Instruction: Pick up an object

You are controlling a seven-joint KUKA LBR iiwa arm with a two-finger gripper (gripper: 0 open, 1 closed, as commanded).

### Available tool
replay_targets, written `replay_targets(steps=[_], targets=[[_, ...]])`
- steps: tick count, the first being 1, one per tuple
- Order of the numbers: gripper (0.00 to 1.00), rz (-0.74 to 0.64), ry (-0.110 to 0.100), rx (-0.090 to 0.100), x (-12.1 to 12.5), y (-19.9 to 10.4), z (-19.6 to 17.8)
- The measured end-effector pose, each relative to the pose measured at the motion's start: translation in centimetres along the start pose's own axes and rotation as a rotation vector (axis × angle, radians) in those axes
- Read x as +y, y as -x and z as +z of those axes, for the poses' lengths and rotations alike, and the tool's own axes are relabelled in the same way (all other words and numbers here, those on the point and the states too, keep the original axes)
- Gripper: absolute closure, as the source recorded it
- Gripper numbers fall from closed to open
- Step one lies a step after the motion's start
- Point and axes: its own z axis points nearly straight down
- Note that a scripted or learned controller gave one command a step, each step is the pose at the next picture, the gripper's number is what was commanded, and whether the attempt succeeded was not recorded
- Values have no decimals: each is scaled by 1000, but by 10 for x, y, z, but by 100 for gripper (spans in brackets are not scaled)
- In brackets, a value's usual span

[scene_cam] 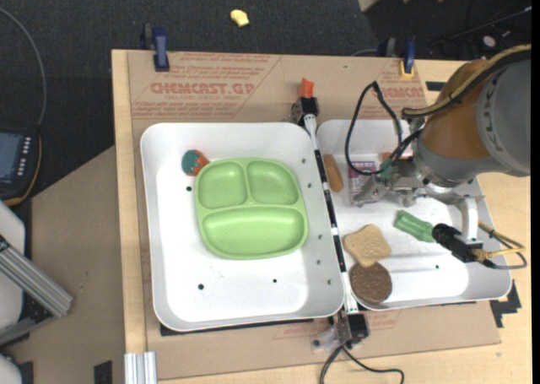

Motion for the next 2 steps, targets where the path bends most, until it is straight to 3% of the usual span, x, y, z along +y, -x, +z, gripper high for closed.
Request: replay_targets(steps=[1,2], targets=[[0,-5,14,-3,96,-16,3],[100,-2,10,-4,93,-14,-8]])
